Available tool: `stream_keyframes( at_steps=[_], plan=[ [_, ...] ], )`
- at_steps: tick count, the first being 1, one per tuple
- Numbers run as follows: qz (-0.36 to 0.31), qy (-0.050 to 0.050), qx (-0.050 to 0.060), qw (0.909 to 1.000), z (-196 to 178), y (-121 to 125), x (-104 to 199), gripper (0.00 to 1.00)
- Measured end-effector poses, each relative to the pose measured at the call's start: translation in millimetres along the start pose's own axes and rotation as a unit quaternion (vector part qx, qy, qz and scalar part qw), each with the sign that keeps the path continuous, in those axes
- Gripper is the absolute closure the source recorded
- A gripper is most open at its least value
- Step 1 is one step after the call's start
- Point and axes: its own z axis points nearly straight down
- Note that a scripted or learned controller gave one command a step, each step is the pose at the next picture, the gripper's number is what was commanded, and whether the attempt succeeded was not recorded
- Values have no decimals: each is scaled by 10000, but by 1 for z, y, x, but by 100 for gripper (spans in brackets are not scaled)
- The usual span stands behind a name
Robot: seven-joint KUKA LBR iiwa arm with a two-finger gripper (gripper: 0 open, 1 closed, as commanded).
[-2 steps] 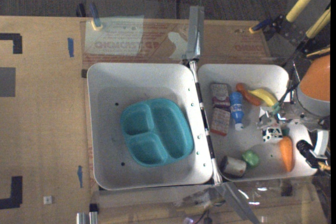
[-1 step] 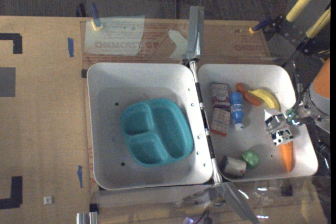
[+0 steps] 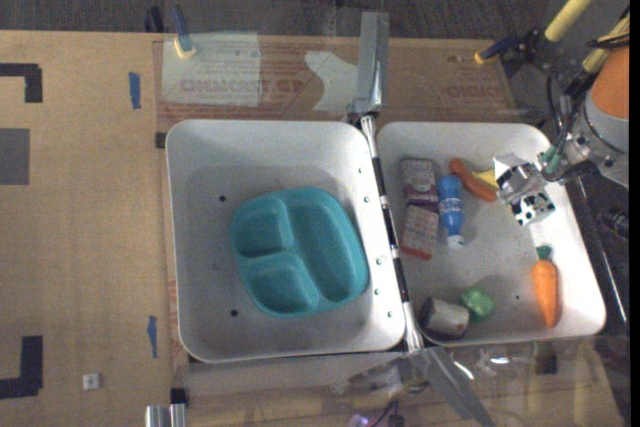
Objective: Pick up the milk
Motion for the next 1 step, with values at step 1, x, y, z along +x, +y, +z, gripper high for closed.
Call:
stream_keyframes(
  at_steps=[1],
  plan=[
    [470,-2,0,9989,-3,31,24,100]
  ],
)
